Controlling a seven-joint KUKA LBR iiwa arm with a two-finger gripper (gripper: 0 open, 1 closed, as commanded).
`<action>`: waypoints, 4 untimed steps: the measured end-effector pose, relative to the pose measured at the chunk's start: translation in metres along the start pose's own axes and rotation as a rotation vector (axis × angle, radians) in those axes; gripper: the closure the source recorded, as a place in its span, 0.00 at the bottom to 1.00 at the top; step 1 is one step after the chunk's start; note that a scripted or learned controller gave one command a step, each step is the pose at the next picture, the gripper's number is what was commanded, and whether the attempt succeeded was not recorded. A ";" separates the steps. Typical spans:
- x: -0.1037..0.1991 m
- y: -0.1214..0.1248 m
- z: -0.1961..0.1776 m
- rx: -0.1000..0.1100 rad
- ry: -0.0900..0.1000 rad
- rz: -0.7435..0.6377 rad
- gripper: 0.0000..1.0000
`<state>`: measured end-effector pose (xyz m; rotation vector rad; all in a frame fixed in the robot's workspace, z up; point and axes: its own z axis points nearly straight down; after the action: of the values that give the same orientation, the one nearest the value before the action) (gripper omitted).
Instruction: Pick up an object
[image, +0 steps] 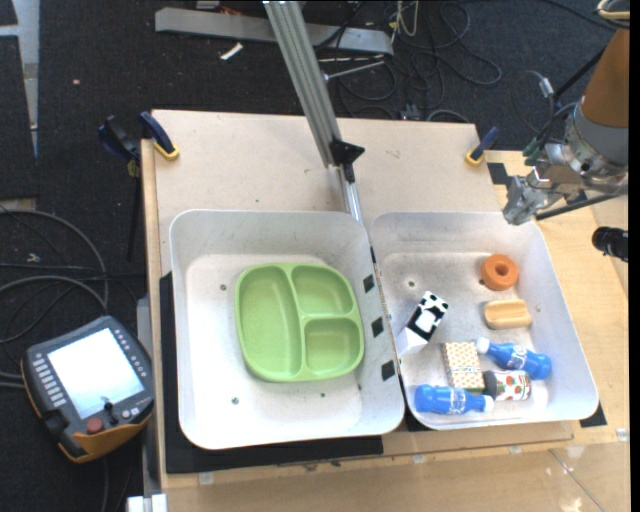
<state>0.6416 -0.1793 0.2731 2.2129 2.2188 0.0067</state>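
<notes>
The right bin (560, 290) holds an orange ring (500, 271), a tan bread-like block (507, 314), a black-and-white carton (426, 318), a patterned box (461, 363), two blue bottles (450, 400) (520, 358) and a small dark can (508, 385). My gripper (519, 205) hangs at the bin's far right corner, above its rim and well clear of the objects. Nothing shows between its fingers.
The left bin (200, 300) holds a green divided plate (299, 321). A slanted metal pole (315, 95) runs down to the divider between the bins. Clamps (160, 138) (482, 145) sit at the bench's back corners. A teach pendant (85, 385) lies on the floor at left.
</notes>
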 end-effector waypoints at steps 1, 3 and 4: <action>0.000 0.001 -0.016 0.004 0.002 0.000 1.00; 0.114 0.017 0.015 0.011 0.005 -0.006 1.00; 0.170 0.010 0.020 0.010 0.004 -0.006 1.00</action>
<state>0.6515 -0.0092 0.2531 2.2139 2.2326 0.0000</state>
